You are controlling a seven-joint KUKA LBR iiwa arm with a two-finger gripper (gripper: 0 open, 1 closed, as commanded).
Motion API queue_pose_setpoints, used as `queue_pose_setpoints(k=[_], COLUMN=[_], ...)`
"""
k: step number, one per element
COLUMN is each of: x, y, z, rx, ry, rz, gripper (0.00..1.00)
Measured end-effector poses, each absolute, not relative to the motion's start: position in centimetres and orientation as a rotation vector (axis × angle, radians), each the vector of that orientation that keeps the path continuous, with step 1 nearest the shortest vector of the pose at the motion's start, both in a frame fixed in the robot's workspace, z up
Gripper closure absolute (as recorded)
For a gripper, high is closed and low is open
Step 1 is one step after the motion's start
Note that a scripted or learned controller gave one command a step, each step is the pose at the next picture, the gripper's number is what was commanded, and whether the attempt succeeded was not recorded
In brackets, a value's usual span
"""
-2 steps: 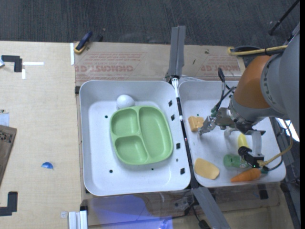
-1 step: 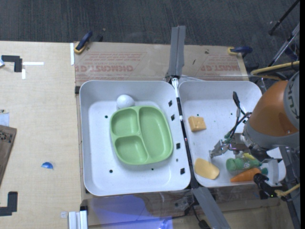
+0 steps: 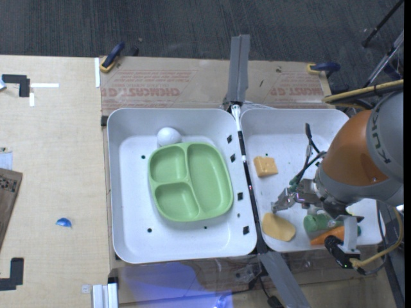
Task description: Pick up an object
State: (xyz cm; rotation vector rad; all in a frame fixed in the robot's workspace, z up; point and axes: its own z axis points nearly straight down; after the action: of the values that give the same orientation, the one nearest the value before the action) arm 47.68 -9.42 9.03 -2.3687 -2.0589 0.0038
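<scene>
From my console the hand (image 3: 287,199) is low in the right bin (image 3: 282,124), and I cannot tell how it is set; it hangs just above the yellow piece (image 3: 279,227), with the orange block (image 3: 265,166) further back and the green and orange items (image 3: 319,224) crowded under the wrist. My worry is that a descent here catches only the yellow piece's edge and shoves it against the bin's front wall, or drags a neighbour along. The left bin (image 3: 122,191) holds a green divided plate (image 3: 190,181) and a white ball (image 3: 169,135); both bins sit on a pale wooden table (image 3: 51,165) beside dark carpet (image 3: 160,11).
</scene>
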Motion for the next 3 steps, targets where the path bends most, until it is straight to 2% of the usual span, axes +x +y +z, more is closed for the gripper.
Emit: queue_pose_setpoints(k=[1, 2, 3], x=[47.7, 52.3, 48.0], y=[-9.4, -9.4, -12.7], z=[9.0, 9.1, 12.1], rx=[-2.191, -2.274, -2.453], ry=[-2.247, -2.165, -1.959], rz=[0.004, 0.005, 0.004], gripper=[0.0, 0.0, 0.0])
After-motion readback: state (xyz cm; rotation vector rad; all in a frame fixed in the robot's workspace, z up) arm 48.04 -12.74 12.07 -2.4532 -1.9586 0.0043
